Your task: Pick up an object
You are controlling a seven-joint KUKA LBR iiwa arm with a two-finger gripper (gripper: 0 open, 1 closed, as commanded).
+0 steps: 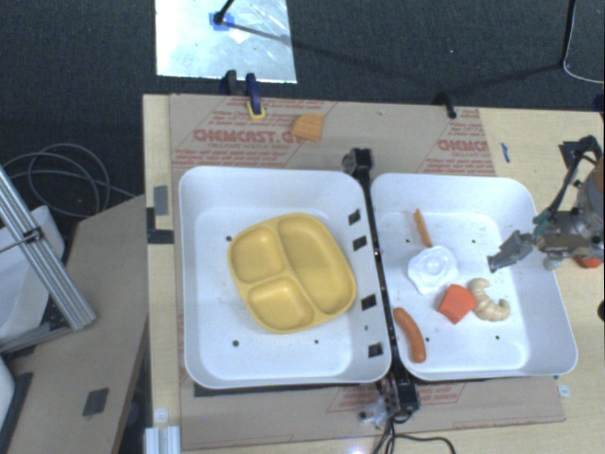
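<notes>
Camera view from above: on my table (161, 282) the left bin (203, 206) carries a yellow divided plate (291, 272), three compartments, lying a little askew near the bin's centre. Beyond the bins, at about twelve o'clock from the plate, a small tan block (308, 127) rests on the cardboard sheet (236, 135). The right bin (539, 348) holds the small things: a thin orange carrot stick (421, 227) at its eleven o'clock, a white fried-egg toy (430, 268) near the middle, an orange-red block (457, 303) at the egg's five o'clock, a pale curled shrimp-like piece (490, 299) just beside that block at its three o'clock, and a reddish sausage (411, 334) at the bin's seven o'clock, near the left wall. My pincer (501, 255) comes in from three o'clock and hangs over the right bin, above and apart from the shrimp-like piece, at about its one o'clock. Whether it is spread or pressed together I cannot tell from this slant; I see no object pinched in it.
</notes>
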